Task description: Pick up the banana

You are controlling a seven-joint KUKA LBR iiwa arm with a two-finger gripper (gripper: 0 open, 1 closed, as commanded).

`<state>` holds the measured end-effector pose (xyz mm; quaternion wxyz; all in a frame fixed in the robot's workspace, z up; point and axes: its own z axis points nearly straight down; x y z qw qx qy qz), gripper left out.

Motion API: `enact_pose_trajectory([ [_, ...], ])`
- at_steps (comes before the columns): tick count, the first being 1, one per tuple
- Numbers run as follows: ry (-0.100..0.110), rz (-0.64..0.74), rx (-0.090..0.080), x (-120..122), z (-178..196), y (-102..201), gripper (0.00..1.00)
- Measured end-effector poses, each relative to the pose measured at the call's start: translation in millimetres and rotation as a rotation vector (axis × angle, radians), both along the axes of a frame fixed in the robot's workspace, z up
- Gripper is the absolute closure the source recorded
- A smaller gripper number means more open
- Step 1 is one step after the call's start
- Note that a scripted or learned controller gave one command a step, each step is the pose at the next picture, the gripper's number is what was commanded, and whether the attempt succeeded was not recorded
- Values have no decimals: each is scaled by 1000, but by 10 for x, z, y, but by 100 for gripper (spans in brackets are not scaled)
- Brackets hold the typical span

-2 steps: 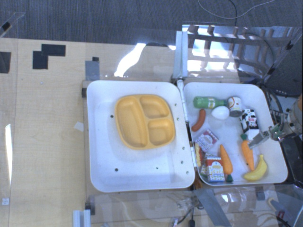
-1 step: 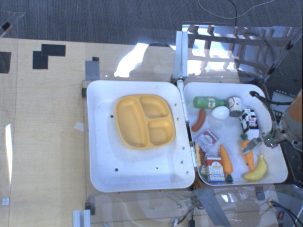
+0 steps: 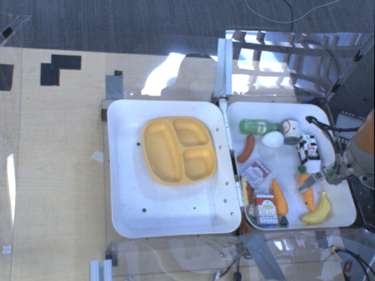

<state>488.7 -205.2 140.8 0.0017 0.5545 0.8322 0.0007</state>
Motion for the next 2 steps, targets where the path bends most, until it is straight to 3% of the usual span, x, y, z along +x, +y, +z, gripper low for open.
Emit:
enact_pose_trajectory([
  [1,-2,9,-1,4,408,-11,0],
  [2,0,37,0,0,32,-2,0],
])
